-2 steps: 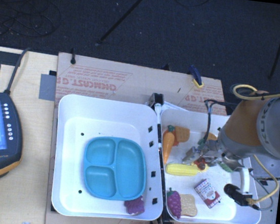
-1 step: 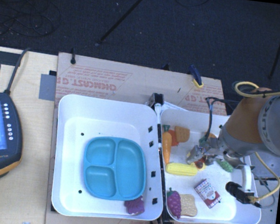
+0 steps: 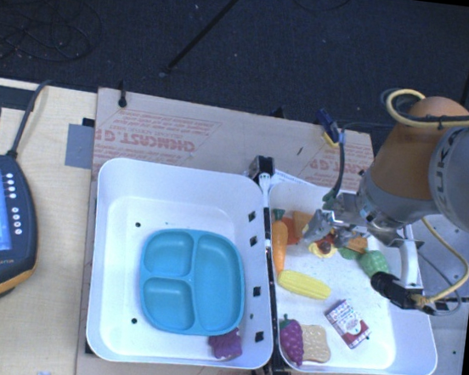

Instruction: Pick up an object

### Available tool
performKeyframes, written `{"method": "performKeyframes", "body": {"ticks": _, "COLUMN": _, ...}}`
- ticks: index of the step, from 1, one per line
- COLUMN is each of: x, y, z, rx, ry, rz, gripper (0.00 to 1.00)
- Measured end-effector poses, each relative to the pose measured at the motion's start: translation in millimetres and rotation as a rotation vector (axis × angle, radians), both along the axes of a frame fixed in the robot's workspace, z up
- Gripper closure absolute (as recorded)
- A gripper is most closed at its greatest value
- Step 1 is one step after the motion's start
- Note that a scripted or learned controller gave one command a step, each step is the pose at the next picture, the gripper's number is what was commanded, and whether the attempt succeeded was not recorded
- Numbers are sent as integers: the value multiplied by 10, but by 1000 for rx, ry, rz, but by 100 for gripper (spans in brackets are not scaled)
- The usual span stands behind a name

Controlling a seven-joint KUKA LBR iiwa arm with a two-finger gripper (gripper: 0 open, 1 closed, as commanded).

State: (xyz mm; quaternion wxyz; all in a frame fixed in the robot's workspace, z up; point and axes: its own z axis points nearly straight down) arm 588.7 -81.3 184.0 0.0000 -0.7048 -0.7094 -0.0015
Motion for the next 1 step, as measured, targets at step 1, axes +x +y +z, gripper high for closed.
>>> {"method": "performKeyframes", "body": {"ticks": 1, "x": 36, "y": 722, "z": 231, "rx": -1, "ry": 5, "rz": 0, "gripper": 100}}
